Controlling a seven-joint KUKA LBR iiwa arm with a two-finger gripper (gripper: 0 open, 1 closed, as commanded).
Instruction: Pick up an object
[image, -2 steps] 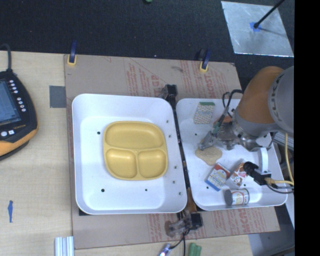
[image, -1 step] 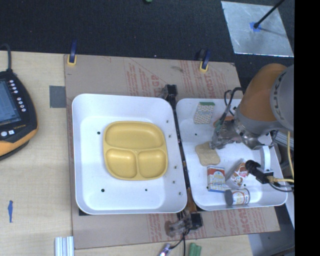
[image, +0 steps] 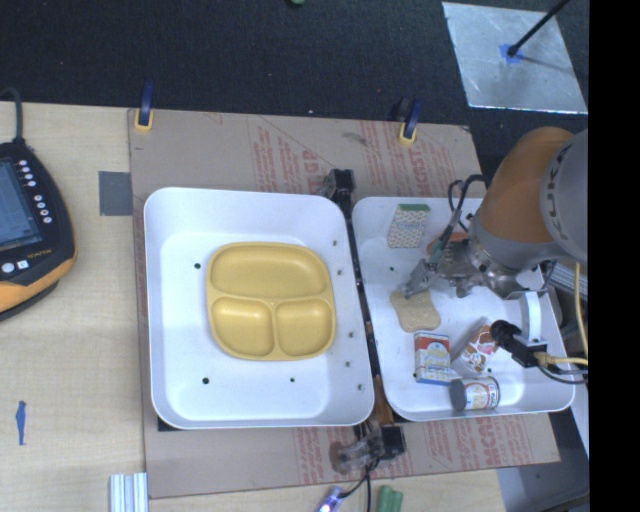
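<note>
The right bin (image: 400, 395) is serving as the landmark here. Just outside its near edge, a small dark clamp (image: 368, 447) is sitting on the brown cardboard sheet (image: 250, 140) that is lying under both bins. Inside the right bin, at its near edge, a small can (image: 476, 394) with a grey end and a red and white label is lying on its side. Just beyond the can, a small red and white carton (image: 432, 358) is lying flat, and beside it a crumpled red and white wrapper (image: 480, 350) is resting. Farther in, near the middle of the right bin's left half, a tan biscuit-shaped piece (image: 415, 310) is lying on the floor of the bin.

The gripper (image: 418, 285) is reaching in from the right bin's far right side, with the grey arm and its orange band (image: 525, 195) hanging over that side. Its dark fingers are spread a little apart, their tips standing right at the upper edge of the tan piece; nothing is being held between them. At the far end of the right bin, a small green and white patterned packet (image: 408, 226) is lying flat.

Directly left of the right bin, touching it, the left bin (image: 170, 300) is holding a yellow divided tray (image: 270, 300). Well to the left of that, a black and orange handheld control pad (image: 25, 230) is lying on the wooden bench (image: 60, 400).
</note>
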